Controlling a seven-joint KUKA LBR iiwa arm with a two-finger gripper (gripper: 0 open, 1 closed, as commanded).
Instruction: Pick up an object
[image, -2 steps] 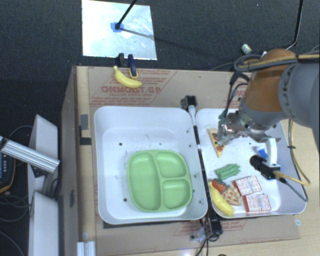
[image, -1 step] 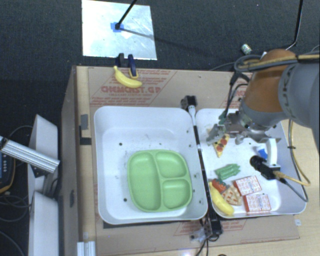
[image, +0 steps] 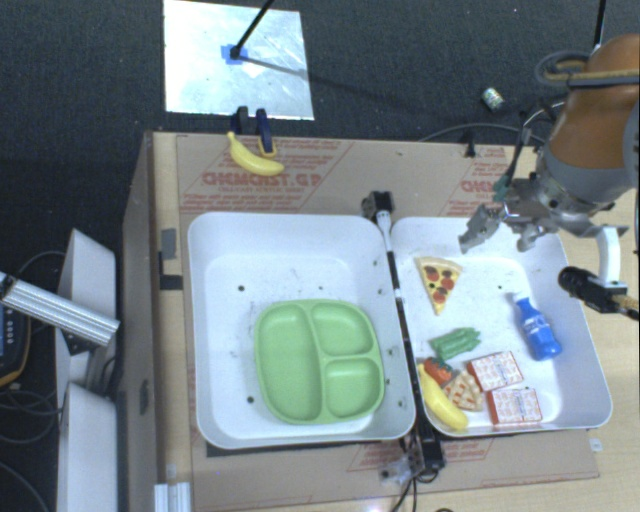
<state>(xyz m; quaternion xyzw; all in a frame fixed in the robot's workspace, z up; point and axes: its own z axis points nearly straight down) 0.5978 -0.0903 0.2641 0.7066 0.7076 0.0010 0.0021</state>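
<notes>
Nearest, a toy banana and two red packets lie in the right bin, with green beans, a pizza slice and a blue bottle beyond. Over that bin's far edge hangs the hand, spread wide, holding nothing. Judging so, nothing is picked yet; descent, grasp and lift remain.

One fixed camera, high above the bench — looking down aslant on both white bins
</notes>
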